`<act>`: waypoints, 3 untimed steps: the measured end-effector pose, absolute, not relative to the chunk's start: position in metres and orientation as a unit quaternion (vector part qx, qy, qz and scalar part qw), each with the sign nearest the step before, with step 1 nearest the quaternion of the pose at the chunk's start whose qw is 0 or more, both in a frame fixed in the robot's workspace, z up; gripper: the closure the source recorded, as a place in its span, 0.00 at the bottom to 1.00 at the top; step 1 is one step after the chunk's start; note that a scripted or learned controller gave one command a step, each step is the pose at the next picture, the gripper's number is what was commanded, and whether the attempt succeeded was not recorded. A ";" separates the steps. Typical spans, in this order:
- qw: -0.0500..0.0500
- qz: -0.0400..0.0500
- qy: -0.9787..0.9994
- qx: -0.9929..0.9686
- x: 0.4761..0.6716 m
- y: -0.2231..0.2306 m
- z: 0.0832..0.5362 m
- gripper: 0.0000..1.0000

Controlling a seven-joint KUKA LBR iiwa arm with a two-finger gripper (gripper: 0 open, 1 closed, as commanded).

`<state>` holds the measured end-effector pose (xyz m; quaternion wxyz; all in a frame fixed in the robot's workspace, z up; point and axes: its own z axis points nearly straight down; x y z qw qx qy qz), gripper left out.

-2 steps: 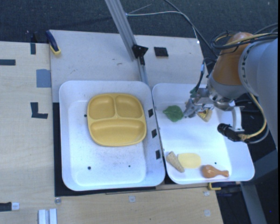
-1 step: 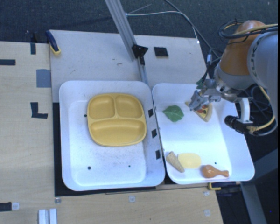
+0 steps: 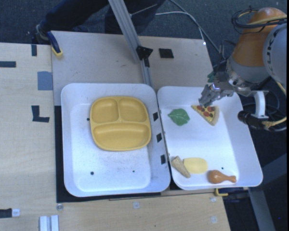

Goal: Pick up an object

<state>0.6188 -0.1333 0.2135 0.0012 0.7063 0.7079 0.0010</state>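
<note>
In the right bin (image 3: 241, 143) a toy pizza slice (image 3: 206, 113) lies near the far edge, with a green leaf (image 3: 178, 116) to its left. At the near edge sit a bread piece (image 3: 179, 166), a yellow oval (image 3: 195, 165) and a chicken drumstick (image 3: 221, 177). My gripper (image 3: 208, 97) hangs at the far end of the pizza slice, its dark fingers pointing down close to or touching the slice's crust end. Nothing is lifted.
The left bin (image 3: 72, 143) holds a yellow divided plate (image 3: 120, 122). A slanted metal pole (image 3: 130, 30) stands behind the bins. Cables (image 3: 260, 119) run along the right bin's right side. A yellow clamp (image 3: 54, 44) sits at the bench's far left corner.
</note>
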 end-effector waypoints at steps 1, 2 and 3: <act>0.002 0.001 0.708 0.707 0.627 -0.138 0.261 1.00; 0.000 0.000 0.709 0.705 0.638 -0.086 0.255 1.00; -0.001 0.000 0.709 0.705 0.632 -0.035 0.258 1.00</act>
